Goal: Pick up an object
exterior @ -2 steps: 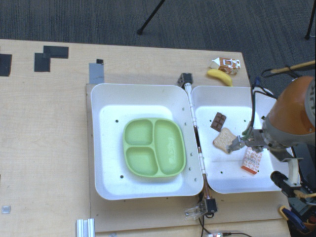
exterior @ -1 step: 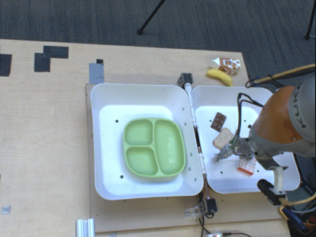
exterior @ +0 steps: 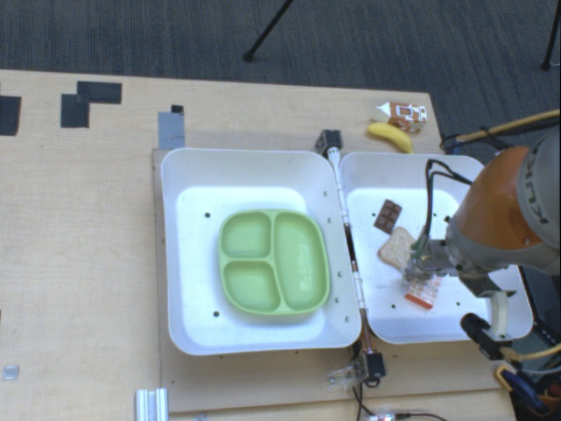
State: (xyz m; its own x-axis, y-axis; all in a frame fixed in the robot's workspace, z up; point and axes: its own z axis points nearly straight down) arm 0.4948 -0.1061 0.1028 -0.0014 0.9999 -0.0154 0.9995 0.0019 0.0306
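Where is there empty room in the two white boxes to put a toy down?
In the left bin, only the white strip around the green divided plate is bare. In the right bin, free floor lies along the top, above the brown piece. The middle is crowded: bread slice, orange packet and the claw.
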